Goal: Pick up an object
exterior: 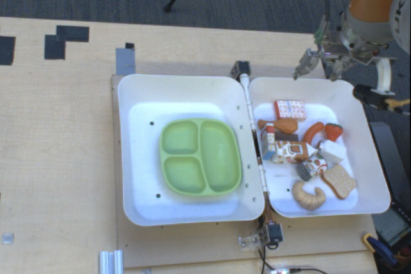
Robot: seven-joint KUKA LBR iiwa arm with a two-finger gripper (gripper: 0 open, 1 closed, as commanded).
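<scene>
Bins: I count two on the table [58,138]; left bin [138,99] holds one green tray [200,157], right bin [359,131] the toy food [302,157]. My hand [321,67], fingers spread, hangs over the right bin's far rim

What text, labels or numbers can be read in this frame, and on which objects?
None can be read.
Red and white box: printed pattern, too blurred to read.
Small carton in the right bin: markings too small to read.
Green tray: plain, no text.
</scene>
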